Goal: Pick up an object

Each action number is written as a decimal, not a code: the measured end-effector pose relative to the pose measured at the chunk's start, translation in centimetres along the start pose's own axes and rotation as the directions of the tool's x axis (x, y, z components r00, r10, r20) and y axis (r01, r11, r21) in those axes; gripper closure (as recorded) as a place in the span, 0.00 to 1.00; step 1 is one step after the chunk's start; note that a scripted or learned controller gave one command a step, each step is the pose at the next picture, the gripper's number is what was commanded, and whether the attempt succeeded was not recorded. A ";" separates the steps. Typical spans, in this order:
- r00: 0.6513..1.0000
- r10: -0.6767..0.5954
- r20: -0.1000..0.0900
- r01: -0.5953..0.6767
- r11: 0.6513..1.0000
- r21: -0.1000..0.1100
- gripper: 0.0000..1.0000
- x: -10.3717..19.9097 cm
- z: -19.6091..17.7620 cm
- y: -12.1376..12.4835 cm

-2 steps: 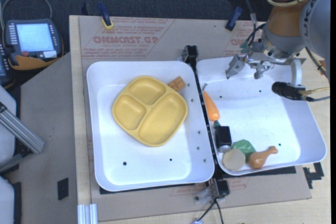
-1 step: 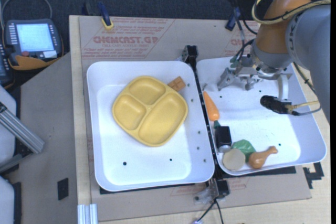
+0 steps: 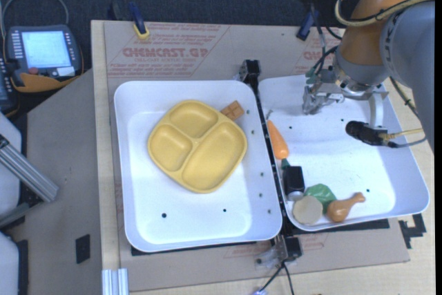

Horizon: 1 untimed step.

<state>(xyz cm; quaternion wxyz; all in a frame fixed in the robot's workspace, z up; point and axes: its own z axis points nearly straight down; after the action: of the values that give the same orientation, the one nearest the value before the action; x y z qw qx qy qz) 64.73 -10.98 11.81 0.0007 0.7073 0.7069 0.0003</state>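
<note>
My gripper (image 3: 315,103) hangs over the far left part of the right bin (image 3: 387,169), with nothing visible in it. An orange carrot (image 3: 277,140) lies against that bin's left wall, a little nearer than the gripper and to its left. Further along that wall sits a small black block (image 3: 293,179). In the near left corner, a green piece (image 3: 321,192), a beige round piece (image 3: 308,211) and a brown drumstick (image 3: 344,206) are bunched together.
The left bin (image 3: 138,204) holds a yellow divided plate (image 3: 198,145) with a small brown block (image 3: 233,110) at its far right edge. The grey arm (image 3: 407,38) reaches in from the right above the right bin's far side.
</note>
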 end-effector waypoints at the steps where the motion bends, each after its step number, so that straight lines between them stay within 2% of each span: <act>1: 1.000 -0.001 0.001 0.001 1.000 -0.003 1.00 0.1 -4.3 0.3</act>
<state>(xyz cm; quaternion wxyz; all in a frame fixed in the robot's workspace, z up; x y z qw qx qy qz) 65.04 -10.86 16.07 0.0020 0.7069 0.7073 0.0011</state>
